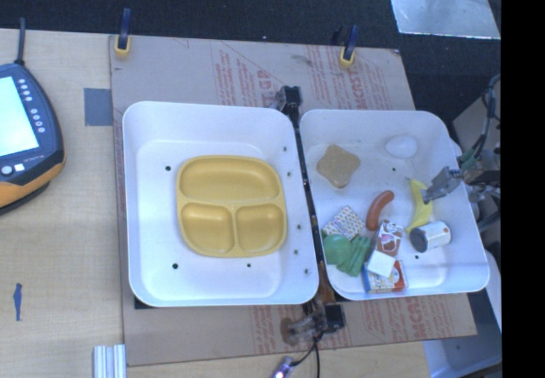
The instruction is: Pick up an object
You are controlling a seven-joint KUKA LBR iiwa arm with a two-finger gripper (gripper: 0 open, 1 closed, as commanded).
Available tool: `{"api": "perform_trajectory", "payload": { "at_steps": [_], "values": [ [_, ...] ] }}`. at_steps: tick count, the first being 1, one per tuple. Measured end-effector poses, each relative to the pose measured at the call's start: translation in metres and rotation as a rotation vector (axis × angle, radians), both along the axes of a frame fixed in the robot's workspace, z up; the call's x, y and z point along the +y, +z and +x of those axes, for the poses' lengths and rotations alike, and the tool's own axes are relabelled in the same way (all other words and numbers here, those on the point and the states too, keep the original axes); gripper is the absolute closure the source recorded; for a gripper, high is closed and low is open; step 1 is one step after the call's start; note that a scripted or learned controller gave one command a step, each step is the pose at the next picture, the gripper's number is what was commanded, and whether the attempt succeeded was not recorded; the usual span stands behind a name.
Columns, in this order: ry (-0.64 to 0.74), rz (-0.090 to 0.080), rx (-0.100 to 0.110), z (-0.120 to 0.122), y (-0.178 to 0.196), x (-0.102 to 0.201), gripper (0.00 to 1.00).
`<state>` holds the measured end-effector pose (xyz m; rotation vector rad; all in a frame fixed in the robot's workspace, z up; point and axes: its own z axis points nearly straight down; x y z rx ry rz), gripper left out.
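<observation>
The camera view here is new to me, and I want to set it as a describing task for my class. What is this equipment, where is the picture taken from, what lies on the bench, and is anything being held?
This single picture comes from a camera fixed above a bench, looking down at a slant. Two shallow white bins sit side by side on brown cardboard. The left bin holds a yellow plastic plate with three compartments. The right bin holds small toy-like items: a tan slice of bread, a red sausage, a yellow banana, a grey and white can, a green leafy piece and some small printed packets. The robot arm enters from the right edge; its two-finger gripper hangs over the right bin near the banana. I see nothing held between its fingers. On the far left lies an orange-edged control tablet.
</observation>
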<state>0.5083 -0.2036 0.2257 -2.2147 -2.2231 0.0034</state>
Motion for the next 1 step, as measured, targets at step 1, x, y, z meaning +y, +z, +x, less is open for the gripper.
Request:
{"api": "perform_trajectory", "payload": {
  "at_steps": [1],
  "values": [
    [0.002, -0.003, -0.007, -0.0126, -0.1315, 0.0793, 0.00]
  ]
}}
